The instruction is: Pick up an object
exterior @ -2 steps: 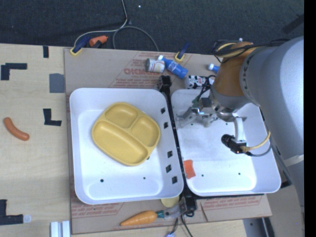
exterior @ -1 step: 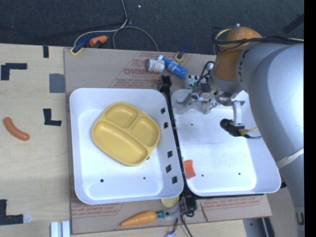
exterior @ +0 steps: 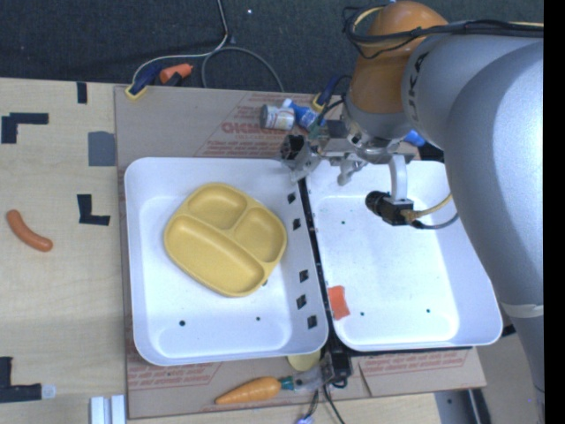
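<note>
The gripper [exterior: 353, 162] hung over the far edge of the right bin [exterior: 441, 321], close to the divider between the bins; how far it stood open could not be told (the wrist hid it). In the left bin [exterior: 150, 325] lay a yellow divided plate [exterior: 225, 237]. On the bench, a toy carrot [exterior: 249, 390] lay near and a toy sausage [exterior: 28, 230] far left.

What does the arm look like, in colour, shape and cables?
The arm is thick, rounded and grey, with an orange band above the wrist. Thin dark cables loop over that band. A blue fitting and metal brackets sit at the gripper.
</note>
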You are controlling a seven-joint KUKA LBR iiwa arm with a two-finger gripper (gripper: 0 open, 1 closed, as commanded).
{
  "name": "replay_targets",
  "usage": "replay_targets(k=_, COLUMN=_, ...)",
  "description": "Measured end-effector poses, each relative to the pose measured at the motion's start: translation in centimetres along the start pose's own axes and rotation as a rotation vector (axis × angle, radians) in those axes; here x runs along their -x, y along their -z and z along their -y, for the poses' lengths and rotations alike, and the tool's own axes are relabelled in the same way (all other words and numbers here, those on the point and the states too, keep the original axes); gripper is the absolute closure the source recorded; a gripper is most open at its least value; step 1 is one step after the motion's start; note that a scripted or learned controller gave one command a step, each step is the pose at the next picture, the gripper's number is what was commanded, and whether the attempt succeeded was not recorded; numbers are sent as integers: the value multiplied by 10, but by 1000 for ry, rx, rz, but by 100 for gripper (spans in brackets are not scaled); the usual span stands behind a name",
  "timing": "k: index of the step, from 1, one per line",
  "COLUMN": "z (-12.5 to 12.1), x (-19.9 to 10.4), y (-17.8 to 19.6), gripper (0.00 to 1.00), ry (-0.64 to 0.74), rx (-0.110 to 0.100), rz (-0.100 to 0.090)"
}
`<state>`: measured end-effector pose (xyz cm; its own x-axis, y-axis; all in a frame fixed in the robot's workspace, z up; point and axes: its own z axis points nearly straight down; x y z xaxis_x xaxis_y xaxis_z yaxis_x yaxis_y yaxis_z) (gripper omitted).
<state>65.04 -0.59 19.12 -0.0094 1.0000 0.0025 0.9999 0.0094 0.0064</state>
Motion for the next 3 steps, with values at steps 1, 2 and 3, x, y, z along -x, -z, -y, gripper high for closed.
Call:
replay_targets(k=1, z=-16, x=102, y=-22, gripper=0, ry=-16, rx=-8, rz=7)
replay_targets(k=2, z=26, x=16, y=-6, gripper=0, ry=-2, rx=-8, rz=0)
replay_targets(k=3, z=1, x=81, y=-7, gripper=0, ry=-12, rx=-7, rz=5)
